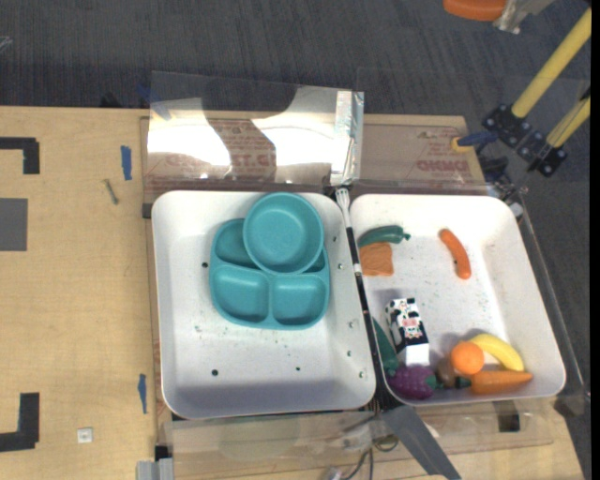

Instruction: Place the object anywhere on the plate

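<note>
Presently no toy on the teal plate [267,298]. Sits in the left bin [178,281], divided into sections, a teal bowl [281,234] resting on its far part; the two near sections and the left one bare.

All loose items in the right bin [511,272]: green pepper [380,235] and orange block [377,260] hard against the shared wall; sausage [456,253] alone in the far half; cow-patterned carton [406,321] mid-bin with a white block [416,355] just below it; grapes [411,382], orange fruit [467,358], banana [499,350] and carrot [500,381] bunched in the near corner, touching.

Which of these is the task's object: not determinable. Every candidate lies right of the plate, across the wall between the bins.

Of the arm, orange band [476,8] at the top right edge, well apart from both bins. Jaw state: cannot tell.

Judgement: sausage nearest the arm and clear on all sides, so the likeliest pick. Long axis steep, upper left to lower right; closing across the short width would suit. Then a carry leftward over the wall, down onto a bare section, clear of the bowl.
</note>
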Controlling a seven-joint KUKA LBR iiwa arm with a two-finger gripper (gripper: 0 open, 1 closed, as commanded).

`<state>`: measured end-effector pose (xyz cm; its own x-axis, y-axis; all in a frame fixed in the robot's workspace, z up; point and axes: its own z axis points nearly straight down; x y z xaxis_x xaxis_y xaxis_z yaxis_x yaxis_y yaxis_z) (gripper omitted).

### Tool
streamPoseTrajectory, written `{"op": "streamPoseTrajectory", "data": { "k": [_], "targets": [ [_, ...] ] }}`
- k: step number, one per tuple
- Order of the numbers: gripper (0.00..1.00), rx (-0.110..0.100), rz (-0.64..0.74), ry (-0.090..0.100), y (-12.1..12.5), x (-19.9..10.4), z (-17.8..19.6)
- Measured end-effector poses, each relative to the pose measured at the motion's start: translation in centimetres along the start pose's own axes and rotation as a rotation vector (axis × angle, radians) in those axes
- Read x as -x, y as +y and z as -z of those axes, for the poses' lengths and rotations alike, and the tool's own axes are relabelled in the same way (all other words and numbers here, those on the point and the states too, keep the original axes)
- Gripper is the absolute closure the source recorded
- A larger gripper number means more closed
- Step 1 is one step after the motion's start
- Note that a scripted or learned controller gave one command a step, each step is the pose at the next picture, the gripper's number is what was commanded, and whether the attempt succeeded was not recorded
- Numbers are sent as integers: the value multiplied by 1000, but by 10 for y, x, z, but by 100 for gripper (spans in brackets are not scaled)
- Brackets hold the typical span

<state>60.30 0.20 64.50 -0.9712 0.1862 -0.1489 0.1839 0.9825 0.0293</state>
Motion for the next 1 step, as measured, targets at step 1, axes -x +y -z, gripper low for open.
{"op": "streamPoseTrajectory", "data": {
  "k": [1],
  "targets": [
    [100,2,0,-11,1,2,13]
  ]
}}
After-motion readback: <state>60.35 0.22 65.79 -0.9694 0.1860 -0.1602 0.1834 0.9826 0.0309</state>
